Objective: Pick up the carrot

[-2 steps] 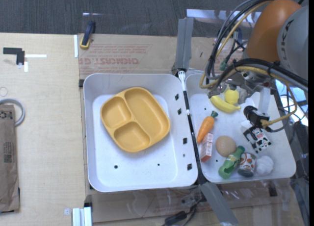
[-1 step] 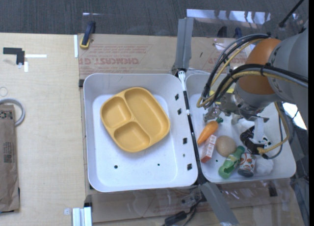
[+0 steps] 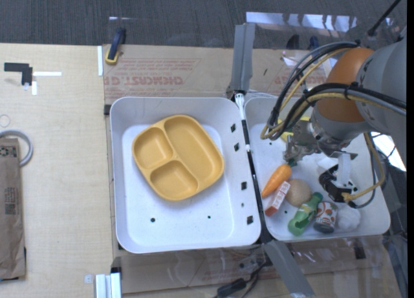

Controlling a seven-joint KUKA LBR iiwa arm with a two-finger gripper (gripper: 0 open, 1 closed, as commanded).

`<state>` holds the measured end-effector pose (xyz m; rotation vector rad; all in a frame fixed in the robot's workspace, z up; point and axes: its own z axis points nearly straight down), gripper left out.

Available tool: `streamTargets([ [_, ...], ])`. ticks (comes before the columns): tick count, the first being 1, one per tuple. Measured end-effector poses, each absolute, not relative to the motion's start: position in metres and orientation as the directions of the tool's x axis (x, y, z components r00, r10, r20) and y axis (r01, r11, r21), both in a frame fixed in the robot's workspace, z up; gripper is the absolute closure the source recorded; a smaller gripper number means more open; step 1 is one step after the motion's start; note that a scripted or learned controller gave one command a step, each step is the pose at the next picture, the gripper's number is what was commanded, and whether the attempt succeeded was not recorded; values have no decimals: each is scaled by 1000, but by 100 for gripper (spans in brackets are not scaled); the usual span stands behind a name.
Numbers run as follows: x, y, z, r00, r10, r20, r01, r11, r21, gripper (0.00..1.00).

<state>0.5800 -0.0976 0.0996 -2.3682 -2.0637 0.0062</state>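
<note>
The orange carrot (image 3: 277, 179) lies slanted in the right bin (image 3: 259, 132), close to that bin's left wall, with its thick end up and to the right. My gripper (image 3: 292, 154) hangs over the right bin just above and to the right of the carrot's thick end. Nothing shows between the gripper and the carrot, and the carrot rests on the bin floor.
Beside the carrot lie a red and white packet (image 3: 277, 199), a beige round thing (image 3: 299, 192), a green bottle (image 3: 304, 215), a small can (image 3: 325, 218) and a white lump (image 3: 349, 216). The left bin (image 3: 123, 180) holds a yellow divided plate (image 3: 177, 156).
</note>
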Motion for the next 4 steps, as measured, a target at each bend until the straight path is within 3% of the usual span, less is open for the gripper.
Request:
streamTargets([
  [1, 630, -93, 197, 133, 991, -3, 991, -133, 0, 100],
  [2, 630, -93, 197, 133, 991, -3, 991, -133, -1, 0],
  [3, 560, -86, 191, -106, 994, -1, 994, 106, -3, 0],
  [4, 570, -105, 91, -298, 954, -1, 954, 298, -1, 0],
])
